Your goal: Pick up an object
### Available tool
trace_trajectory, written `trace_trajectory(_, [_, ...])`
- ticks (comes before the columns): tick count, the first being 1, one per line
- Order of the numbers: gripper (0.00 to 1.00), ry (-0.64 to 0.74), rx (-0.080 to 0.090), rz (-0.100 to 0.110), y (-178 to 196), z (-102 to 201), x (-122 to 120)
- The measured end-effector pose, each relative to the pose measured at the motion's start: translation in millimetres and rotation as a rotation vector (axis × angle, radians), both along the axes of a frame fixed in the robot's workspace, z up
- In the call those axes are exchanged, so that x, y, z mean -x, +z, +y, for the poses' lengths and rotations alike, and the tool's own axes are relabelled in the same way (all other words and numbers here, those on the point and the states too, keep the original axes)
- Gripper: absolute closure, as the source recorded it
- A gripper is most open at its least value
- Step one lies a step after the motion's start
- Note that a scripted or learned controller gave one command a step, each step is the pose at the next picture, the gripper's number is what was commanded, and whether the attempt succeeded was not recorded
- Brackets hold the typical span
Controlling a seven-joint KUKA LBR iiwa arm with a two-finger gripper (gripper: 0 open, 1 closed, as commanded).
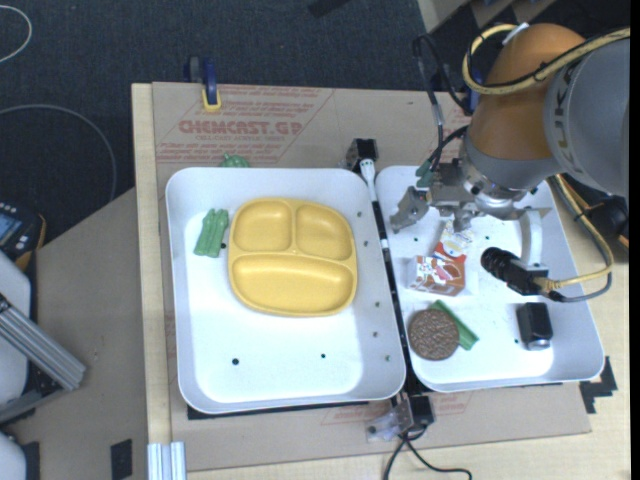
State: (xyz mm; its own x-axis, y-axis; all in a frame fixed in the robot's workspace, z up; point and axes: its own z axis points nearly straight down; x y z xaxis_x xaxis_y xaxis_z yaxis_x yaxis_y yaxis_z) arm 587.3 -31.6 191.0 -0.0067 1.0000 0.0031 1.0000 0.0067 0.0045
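At the upper right of the frame we see the gripper (452, 230) low over the right bin (580, 353); we cannot tell how it stands. Just below it lies a red and white packet (439, 273), then a brown disc (433, 334). In the left bin (190, 318) rests a yellow divided plate (293, 256).

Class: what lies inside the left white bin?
The left bin holds a yellow divided plate and a green item beside it. Whatever lies under the plate is covered.
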Motion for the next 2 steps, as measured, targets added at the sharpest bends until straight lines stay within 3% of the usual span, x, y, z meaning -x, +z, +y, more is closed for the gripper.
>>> trace_trajectory(1, [1.00, -0.006, 0.003, 0.002, 5, -4, -1])
trace_trajectory(2, [1.00, -0.005, 0.004, -0.016, 162, -6, 24])
